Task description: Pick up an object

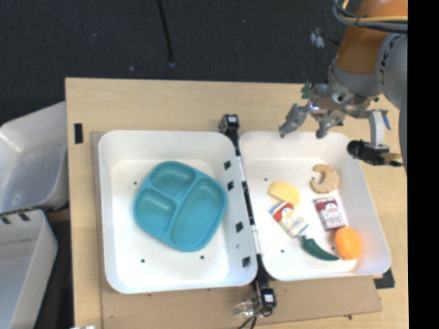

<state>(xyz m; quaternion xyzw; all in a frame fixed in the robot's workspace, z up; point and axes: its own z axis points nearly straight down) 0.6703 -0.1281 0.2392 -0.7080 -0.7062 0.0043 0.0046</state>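
Note:
My gripper (306, 125) hangs above the far edge of the right bin (271, 262), its two grey fingers spread open with nothing between them. In that bin, nearer the front, lie a tan croissant-shaped piece (325, 177), a yellow wedge (284, 192), a small red and white packet (289, 218), a dark red box (330, 213), an orange (348, 242) and a green pepper-like piece (317, 248). All of them sit well below and in front of the gripper.
The left bin (116, 266) holds a blue divided plate (180, 204). A black clip (228, 123) sits at the far end of the seam between the bins. The wooden bench (151, 101) runs behind both bins.

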